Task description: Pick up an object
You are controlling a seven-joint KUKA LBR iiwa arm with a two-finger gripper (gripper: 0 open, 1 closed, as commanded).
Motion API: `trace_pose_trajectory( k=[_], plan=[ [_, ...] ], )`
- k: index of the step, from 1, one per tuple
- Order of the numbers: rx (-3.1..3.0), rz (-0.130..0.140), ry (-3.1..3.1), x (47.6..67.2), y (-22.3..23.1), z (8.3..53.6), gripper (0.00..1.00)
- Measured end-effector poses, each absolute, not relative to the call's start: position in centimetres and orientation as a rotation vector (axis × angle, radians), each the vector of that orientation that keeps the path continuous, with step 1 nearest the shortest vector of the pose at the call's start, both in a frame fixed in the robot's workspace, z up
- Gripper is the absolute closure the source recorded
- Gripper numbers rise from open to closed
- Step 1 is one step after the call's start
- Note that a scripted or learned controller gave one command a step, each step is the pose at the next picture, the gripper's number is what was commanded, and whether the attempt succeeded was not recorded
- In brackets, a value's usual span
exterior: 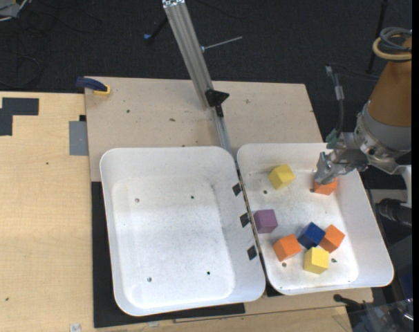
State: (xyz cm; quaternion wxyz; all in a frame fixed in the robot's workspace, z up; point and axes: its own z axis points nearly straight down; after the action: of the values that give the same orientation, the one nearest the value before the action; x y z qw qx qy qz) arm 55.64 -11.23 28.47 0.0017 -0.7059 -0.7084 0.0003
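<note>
Orange block being covered from above by the claw near the right bin's far edge, grip on it not being shown clearly, other coloured blocks being left nearer.

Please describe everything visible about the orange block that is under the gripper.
The orange block looks like a small, matte cube, maybe foam or painted wood. It is in the right bin, near the far right wall, apart from the other blocks. The gripper is directly over it and covers its top, so only the lower part shows. Whether the fingers grip it cannot be told.
</note>
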Motion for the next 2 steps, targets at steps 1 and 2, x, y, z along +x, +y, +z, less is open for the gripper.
trace_pose_trajectory(
  k=[1,2],
  plan=[
    [-2.214,0.002,-2.223,55.2,-5.8,28.1,1.0],
    [-2.213,0.002,-2.223,54.0,-0.5,27.5,1.0]
  ],
)
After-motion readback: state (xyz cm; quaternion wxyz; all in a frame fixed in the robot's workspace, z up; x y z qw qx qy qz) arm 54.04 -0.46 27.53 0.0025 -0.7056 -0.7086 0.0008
